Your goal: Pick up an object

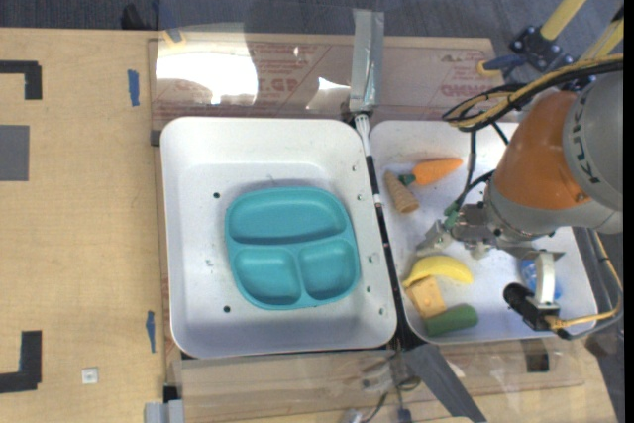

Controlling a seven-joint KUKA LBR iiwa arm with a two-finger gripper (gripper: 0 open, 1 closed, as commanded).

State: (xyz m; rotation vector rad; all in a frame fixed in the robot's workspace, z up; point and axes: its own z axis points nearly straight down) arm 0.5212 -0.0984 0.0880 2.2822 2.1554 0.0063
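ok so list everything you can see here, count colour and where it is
bins: 2, white, side by side on the bench
divided tray: 1, teal, three compartments, in the left bin
carrot: 1, orange, far part of the right bin
cork-like piece: 1, tan, right bin near the divider, just left of the carrot
banana: 1, yellow, near part of the right bin
block: 1, orange-tan, right bin, in front of the banana
cylinder: 1, green, near edge of the right bin, beside the block
blue tape marks: a few, blue, on the board left of the bins
cables: a bundle, yellow and black, upper right
arm: 1, grey with orange band, over the right bin
tool: 1, grey metal, low over the right bin just above the banana
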